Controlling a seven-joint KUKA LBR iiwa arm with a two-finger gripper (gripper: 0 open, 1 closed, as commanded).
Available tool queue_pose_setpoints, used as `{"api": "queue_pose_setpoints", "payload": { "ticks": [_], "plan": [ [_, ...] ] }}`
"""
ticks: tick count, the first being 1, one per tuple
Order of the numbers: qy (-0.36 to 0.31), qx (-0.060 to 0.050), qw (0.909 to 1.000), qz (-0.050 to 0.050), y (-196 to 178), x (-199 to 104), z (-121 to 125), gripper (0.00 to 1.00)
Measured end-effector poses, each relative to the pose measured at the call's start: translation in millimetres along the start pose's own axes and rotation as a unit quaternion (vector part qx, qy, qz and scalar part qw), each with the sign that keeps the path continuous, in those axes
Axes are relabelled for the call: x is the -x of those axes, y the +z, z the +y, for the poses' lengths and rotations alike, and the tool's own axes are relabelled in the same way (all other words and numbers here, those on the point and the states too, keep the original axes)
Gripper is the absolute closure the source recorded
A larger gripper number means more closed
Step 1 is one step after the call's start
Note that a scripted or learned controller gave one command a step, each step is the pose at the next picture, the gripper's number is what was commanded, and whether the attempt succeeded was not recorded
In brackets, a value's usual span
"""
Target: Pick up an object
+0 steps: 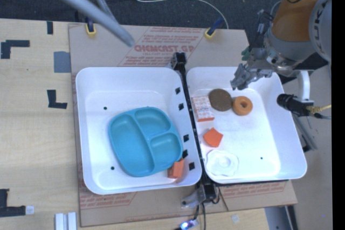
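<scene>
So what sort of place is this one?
Probably a robotics lab bench: two white bins clamped on cardboard, toy food like a donut, and a KUKA arm.

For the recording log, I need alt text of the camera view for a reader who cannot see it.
A grey robot arm reaches in from the right, its gripper hovering over the right bin above a brown disc and a small doughnut; an orange block and a white lid lie nearer the front. The left bin holds a blue divided plate.
</scene>
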State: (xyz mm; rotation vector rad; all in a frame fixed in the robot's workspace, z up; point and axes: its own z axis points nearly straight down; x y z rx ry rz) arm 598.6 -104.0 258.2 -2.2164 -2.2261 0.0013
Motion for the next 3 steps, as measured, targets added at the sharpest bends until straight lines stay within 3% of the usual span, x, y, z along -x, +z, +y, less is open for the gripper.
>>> {"api": "queue_pose_setpoints", "payload": {
  "ticks": [3],
  "plan": [
    [-0.001,0.000,1.0000,0.000,14.6,-161.0,32.5,1.00]
  ]
}}
